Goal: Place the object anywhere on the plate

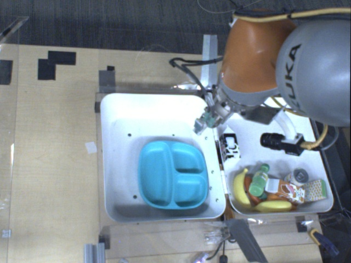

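Observation:
A blue plate (173,174) with divided compartments lies in the front part of the left white bin (118,147). My gripper (207,119) hangs over the back right corner of that bin, close to the wall between the two bins and a little behind the plate. The large grey and orange arm covers it from above. In the right bin (323,201) lie a yellow banana (240,189), a green bottle (259,179), an orange and white carton (289,192) and a small grey round piece (299,175).
A black and white tag (229,146) sits just right of the dividing wall. A black cylinder (278,141) on the arm reaches over the right bin. The objects crowd the right bin's front. Metal posts stand at the bins' corners.

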`<state>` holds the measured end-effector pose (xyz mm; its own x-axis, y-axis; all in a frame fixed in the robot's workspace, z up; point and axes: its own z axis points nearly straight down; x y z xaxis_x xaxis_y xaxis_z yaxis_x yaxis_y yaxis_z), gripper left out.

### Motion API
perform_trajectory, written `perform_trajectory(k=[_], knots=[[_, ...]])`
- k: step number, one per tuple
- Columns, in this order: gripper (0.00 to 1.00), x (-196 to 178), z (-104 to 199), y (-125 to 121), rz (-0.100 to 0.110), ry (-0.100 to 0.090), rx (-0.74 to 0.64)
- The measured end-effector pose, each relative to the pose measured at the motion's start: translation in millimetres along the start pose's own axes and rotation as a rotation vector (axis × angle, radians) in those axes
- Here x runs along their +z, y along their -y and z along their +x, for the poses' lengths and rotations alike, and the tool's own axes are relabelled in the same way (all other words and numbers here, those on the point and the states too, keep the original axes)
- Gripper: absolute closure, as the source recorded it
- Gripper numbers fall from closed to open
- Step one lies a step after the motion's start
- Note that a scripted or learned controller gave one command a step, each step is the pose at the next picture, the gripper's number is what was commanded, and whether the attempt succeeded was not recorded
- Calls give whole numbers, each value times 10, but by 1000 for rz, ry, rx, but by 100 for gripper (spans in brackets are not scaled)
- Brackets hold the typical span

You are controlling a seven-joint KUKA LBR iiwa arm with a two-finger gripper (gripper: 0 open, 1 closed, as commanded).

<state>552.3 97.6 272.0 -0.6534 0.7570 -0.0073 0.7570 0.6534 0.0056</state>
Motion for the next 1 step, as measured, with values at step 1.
perform_trajectory(k=[1], knots=[[100, 148, -73, 675, 6, -6, 63]])
